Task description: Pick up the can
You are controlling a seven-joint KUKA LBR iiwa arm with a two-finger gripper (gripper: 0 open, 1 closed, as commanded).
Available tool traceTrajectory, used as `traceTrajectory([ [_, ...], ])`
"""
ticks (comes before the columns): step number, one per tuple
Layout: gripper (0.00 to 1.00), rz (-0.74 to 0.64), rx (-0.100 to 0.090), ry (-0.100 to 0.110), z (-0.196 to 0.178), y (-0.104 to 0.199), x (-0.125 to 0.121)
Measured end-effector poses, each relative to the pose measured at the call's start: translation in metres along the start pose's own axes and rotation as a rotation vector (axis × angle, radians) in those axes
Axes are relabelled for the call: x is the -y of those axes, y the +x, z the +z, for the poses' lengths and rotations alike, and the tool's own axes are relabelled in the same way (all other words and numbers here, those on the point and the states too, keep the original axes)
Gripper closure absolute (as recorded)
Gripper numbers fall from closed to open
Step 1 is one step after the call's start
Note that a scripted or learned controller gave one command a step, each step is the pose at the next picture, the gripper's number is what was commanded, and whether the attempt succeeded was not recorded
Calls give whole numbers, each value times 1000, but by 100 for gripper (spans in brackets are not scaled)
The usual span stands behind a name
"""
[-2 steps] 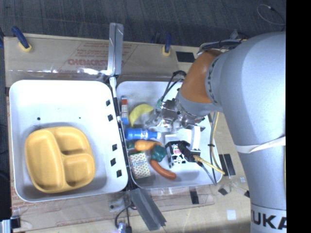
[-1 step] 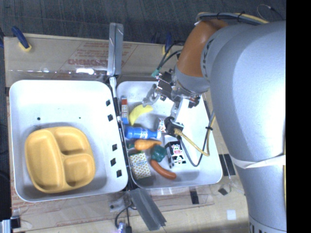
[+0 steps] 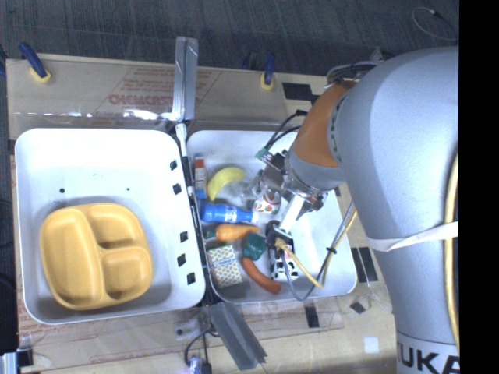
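The grey KUKA arm with the orange band [image 3: 316, 135] fills the right side of the frame and reaches down into the right-hand shallow white bin [image 3: 335, 283], which sits at the centre of the picture. Its two-finger gripper [image 3: 269, 197] hangs low over the clutter in the middle of that bin; whether it is open, closed or gripping anything cannot be told, since the wrist and cables mask it.

The small can with a white and red label [image 3: 267, 202] appears to lie just under the gripper, near the middle of the right bin, though it is largely hidden and hard to make out. Left of it lies a blue cylindrical bottle [image 3: 222, 212] on its side, and above that a yellow banana-shaped toy [image 3: 224, 179]. Below the bottle lie an orange carrot-shaped toy [image 3: 235, 231], a teal rounded object [image 3: 254, 246], a patterned square packet [image 3: 224, 265] and a reddish sausage-shaped toy [image 3: 261, 276] near the bin's lower edge. A yellow cable [image 3: 312, 275] loops down from the wrist across the bin's lower right.

The left-hand shallow white bin [image 3: 93, 150] holds a yellow plastic tray with compartments [image 3: 95, 253] in its lower left part, well apart from the gripper.
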State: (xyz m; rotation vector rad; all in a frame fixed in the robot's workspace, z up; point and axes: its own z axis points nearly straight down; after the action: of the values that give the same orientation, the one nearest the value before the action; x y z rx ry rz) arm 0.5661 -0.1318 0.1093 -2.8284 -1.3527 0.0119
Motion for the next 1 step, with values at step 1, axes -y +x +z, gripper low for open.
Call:
traceTrajectory([
  [1, 100, -6, 2, 7, -8, 0, 2],
])
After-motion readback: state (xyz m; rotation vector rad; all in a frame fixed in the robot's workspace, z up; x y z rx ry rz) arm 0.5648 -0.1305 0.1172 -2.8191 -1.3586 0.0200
